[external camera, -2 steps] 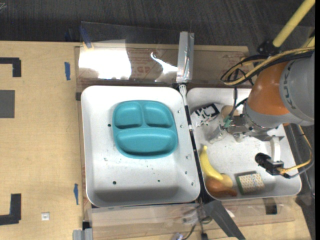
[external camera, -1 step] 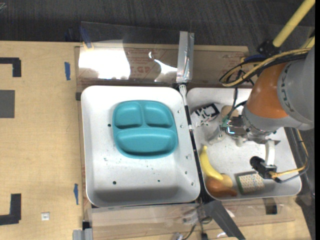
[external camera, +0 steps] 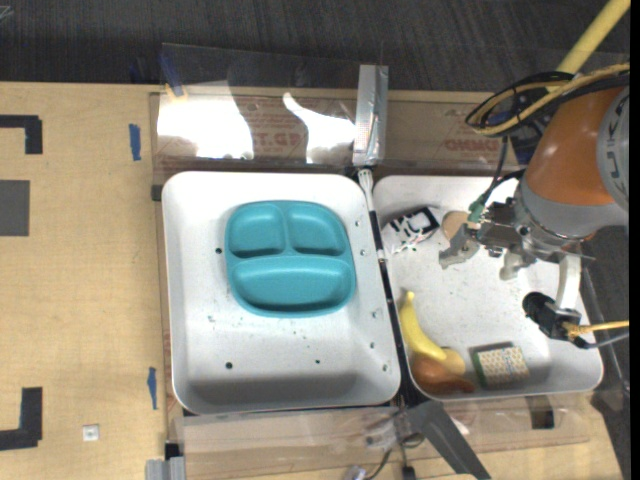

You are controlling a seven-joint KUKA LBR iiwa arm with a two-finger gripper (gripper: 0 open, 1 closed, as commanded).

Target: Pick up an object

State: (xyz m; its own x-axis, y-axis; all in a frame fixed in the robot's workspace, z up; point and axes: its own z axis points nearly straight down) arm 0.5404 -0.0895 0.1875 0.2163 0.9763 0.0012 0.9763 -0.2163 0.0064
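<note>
Banana (external camera: 420, 333) is sitting in the right bin (external camera: 470, 303), along the left wall toward the near end. Its lower tip is touching a reddish-brown round fruit (external camera: 438, 374); can't really tell what kind. Just beside those is a small greenish checkered pad (external camera: 500, 364).

The gripper (external camera: 485, 258) hangs over the middle of that same bin, fingers spread apart with nothing between them, well apart from the banana. Up in the far left corner of the bin there's a black-and-white packet (external camera: 412, 225), and a little tan thing (external camera: 453, 224) next to it, near the gripper's left finger. It's too small to make out properly.

The left bin (external camera: 190, 268) has a teal divided plate (external camera: 290, 255) lying flat in it. Both bins sit on the cardboard-covered bench (external camera: 80, 268).
</note>
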